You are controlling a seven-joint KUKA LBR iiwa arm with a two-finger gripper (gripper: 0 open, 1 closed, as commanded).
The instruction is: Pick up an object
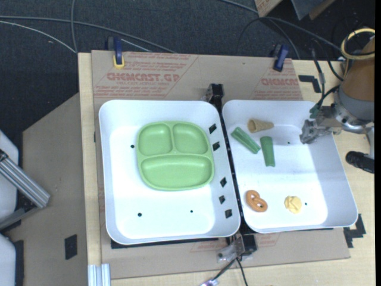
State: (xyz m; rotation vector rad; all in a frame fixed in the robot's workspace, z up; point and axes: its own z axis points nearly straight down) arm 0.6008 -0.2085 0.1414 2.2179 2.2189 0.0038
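Note:
In the right bin [333, 177] lie two green sticks [245, 140] [268, 151], a tan cone [260, 124], an orange pretzel [256, 201] and a yellow piece [293, 204]. My gripper [311, 132] hangs over the bin's upper right part, to the right of the green sticks and apart from them. I see nothing between its tips.
The left bin [119, 177] holds a green divided plate [175, 155]. Black clips run along the divider [221, 159] between the bins. Blue clamps [118, 51] [280, 56] hold the cardboard at the back. Cables trail behind the bench.

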